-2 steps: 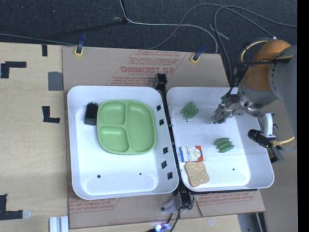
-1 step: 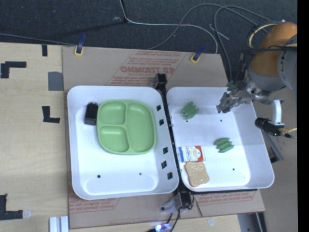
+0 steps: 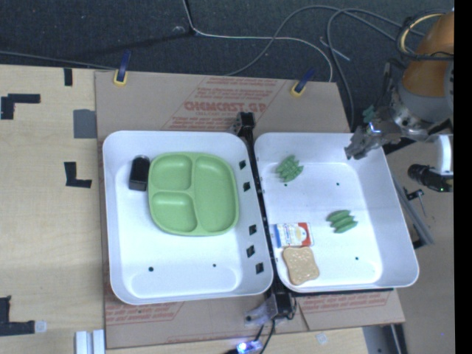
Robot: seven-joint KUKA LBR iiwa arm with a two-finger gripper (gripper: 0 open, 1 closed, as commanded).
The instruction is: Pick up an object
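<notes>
1. Here the gripper (image 3: 359,146) hangs at the upper right corner of the right bin (image 3: 394,220), just over its rim, at the end of the grey arm with its orange band (image 3: 435,46) that comes in from the right.
2. Whether the fingers are apart or together cannot be told; they show only as a small dark cluster, and nothing can be seen between them.
3. Inside the right bin, a green pea pod cluster (image 3: 290,169) lies near the upper left, its long axis slanting from lower left to upper right.
4. A second green pod cluster (image 3: 341,221) lies right of the middle of that bin, well apart from the first, long axis slanting from lower left to upper right as well, though flatter.
5. A small carton with blue and red print (image 3: 292,234) lies flat near the lower left of the right bin, long axis running left to right.
6. A slice of toast (image 3: 301,265) lies just below the carton, touching or nearly touching it, long axis roughly up and down with a slight tilt.
7. In the left bin (image 3: 118,220) a green divided plate (image 3: 194,194) lies flat near the middle, its three compartments facing up.
8. A small black block (image 3: 139,173) rests just beside the plate's left edge.
9. Both bins sit on a cardboard sheet (image 3: 221,98) on the tabletop (image 3: 44,220).
</notes>
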